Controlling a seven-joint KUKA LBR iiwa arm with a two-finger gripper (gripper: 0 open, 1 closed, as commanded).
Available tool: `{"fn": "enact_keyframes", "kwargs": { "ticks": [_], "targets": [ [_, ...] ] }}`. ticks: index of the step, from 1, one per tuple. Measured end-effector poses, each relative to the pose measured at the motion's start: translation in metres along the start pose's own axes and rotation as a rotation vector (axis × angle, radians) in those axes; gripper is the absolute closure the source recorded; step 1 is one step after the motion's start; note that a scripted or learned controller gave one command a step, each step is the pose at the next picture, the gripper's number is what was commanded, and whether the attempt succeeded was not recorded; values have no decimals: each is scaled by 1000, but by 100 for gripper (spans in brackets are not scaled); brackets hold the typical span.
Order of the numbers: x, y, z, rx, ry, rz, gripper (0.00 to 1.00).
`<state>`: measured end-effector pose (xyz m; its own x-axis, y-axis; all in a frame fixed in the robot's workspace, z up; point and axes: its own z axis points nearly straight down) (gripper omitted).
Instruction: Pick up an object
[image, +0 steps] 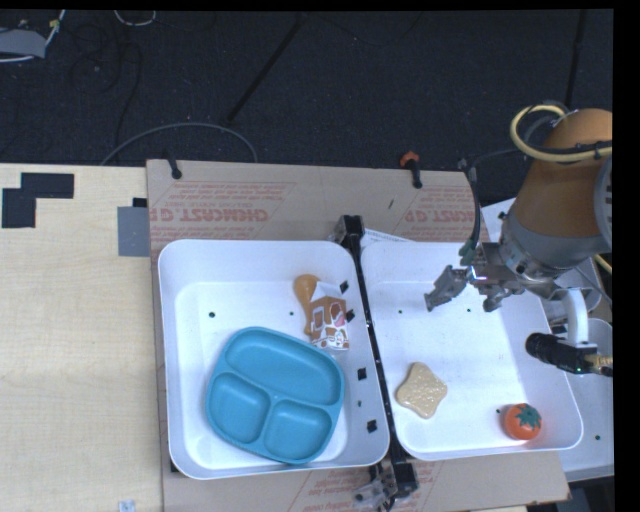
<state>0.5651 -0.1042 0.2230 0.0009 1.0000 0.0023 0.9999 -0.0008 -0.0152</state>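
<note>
My gripper (468, 293) hangs over the right bin (470, 445), near its upper middle, with its two fingers spread open and nothing between them. Below it on the bin floor lies a tan, bread-like piece (422, 390). An orange-red tomato-like toy (521, 421) rests in the bin's lower right corner. In the left bin (185, 300) sit a blue divided plate (275, 394), a small patterned carton (328, 323) and a tan-orange piece (305, 289) just above the carton.
A black divider (366, 340) runs between the two bins. Cardboard (300, 205) lies under the bins, on a light wooden bench (70, 350). A black fitting (565, 353) sticks out at the right bin's right edge.
</note>
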Motion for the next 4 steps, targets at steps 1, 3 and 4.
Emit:
{"fn": "enact_keyframes", "kwargs": {
  "ticks": [1, 3, 4],
  "targets": [
    [0, 2, -6, -11, -1, -1, 0],
    [6, 4, 101, -7, -1, 0, 0],
    [8, 4, 137, -10, -1, 1, 0]
  ]
}}
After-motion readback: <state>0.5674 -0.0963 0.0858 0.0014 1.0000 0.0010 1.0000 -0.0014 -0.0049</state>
